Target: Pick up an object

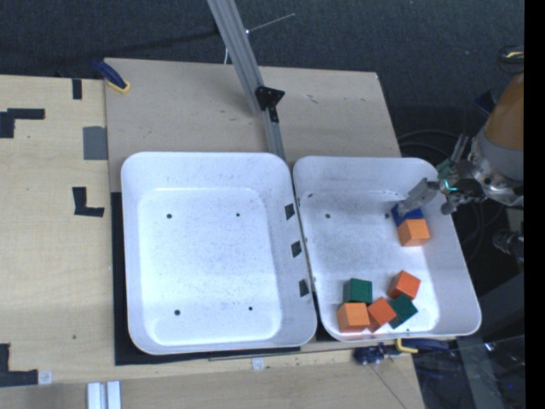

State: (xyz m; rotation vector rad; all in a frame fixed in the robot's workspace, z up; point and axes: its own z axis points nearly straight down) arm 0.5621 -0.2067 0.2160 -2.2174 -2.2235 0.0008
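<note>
We are looking down on the tabletop (pixel 51 228), which is carrying two white bins side by side. The left bin (pixel 136 254) is sitting in the middle of the frame, its floor bare. The right bin (pixel 358 181) is holding all the blocks, so any pick has to happen there. The arm (pixel 502 143) is reaching in from the right edge of the frame, over that bin's far right rim. Its pincer (pixel 419 196) is hanging at the upper right of the bin, just above a blue block (pixel 413 215) and an orange block (pixel 415 233) that are touching each other; we cannot tell whether it is gripping either. These two are lying close to the right wall, leaving little room on that side. A cluster of orange and green blocks (pixel 379 301) is crowding the lower wall, while the bin's left half is offering free space.
</note>
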